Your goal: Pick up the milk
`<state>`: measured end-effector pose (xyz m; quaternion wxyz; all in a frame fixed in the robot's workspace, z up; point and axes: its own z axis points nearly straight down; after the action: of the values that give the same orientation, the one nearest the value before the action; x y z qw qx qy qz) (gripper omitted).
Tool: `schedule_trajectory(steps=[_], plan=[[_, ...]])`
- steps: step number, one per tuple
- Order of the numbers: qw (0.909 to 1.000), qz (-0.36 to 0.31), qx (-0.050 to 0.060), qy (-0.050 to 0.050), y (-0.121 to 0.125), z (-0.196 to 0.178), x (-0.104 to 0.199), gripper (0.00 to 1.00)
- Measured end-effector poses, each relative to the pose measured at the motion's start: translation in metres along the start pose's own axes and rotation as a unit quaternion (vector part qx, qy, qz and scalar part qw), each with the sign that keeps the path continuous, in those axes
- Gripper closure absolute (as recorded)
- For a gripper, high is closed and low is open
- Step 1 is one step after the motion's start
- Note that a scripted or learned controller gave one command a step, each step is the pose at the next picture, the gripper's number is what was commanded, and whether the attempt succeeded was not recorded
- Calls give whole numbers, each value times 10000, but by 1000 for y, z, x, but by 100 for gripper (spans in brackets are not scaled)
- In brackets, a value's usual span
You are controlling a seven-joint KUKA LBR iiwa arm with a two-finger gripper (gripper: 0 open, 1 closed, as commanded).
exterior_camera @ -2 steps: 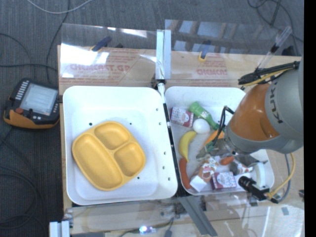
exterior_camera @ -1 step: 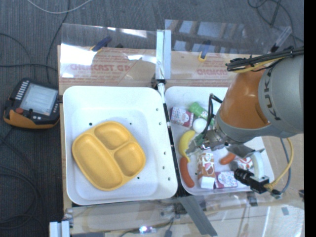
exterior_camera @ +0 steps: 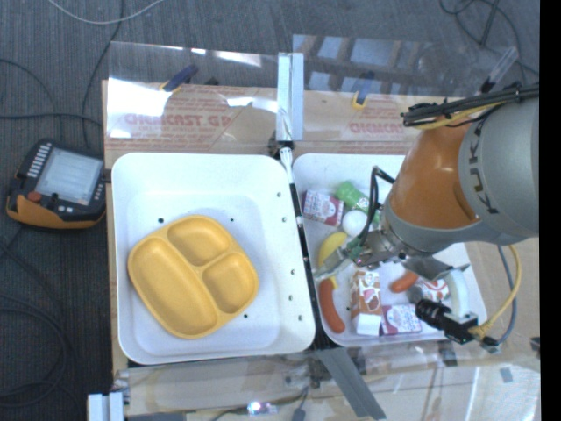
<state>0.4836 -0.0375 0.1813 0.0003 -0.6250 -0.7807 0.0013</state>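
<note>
Where the arm (exterior_camera: 465, 178) bends over the right bin (exterior_camera: 307, 169), hand (exterior_camera: 372, 251) low among food, grip unclear.

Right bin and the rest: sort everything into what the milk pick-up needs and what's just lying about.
For the job: pink-and-white carton at the back; red-and-white carton at the front (either could be the milk).
Lying about: yellow banana; white egg; green packet; red sausage; yellow three-part plastic plate in the left bin.

We've 1 fixed cam above the bench (exterior_camera: 206, 117), looking down at a slant on both bins; arm (exterior_camera: 465, 182) enters from right.
</note>
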Motion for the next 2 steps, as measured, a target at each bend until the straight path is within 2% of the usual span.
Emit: schedule_trajectory(steps=[1, 2], plan=[[9999, -172, 9, -1, -16, 57, -65, 0], [9977, -674, -43, -27, -11, 93, -66, 0]])
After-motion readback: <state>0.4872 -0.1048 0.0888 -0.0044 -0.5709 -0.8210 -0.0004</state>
